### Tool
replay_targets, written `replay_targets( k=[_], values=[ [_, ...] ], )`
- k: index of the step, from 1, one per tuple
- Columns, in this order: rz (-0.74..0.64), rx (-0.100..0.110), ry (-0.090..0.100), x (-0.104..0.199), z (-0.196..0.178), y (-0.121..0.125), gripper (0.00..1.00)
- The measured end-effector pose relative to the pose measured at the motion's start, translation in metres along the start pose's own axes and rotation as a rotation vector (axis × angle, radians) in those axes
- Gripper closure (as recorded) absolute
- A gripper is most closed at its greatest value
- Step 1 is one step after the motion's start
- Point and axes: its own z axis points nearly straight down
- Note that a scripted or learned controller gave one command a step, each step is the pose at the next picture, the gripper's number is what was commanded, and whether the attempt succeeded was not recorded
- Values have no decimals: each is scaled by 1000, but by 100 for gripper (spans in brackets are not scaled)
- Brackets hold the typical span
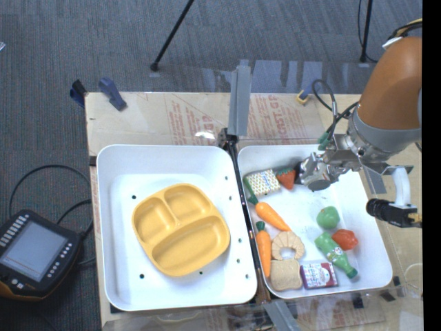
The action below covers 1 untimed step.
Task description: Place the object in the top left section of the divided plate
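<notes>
A yellow divided plate (181,228) lies in the left bin (117,178), with three bare sections. My gripper (315,178) hangs over the far part of the right bin (372,185), just right of a small red and green strawberry-like toy (286,178). Toy food is spread in the right bin: a checkered white packet (262,182), two carrots (273,216) (264,251), a green ball (329,217), a red tomato-like piece (345,238), a green bottle (335,254), a ring-shaped pastry (287,245), a bread slice (284,275) and a red-labelled packet (318,275).
A metal post (239,105) stands behind the seam between the bins. A teach pendant (31,250) lies on the floor at the left. Tripod legs (176,26) cross the floor behind the bench.
</notes>
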Motion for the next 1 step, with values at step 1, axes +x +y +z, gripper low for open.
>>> replay_targets(
  k=[1],
  values=[
    [-259,8,1,37,-6,-48,100]
  ],
)
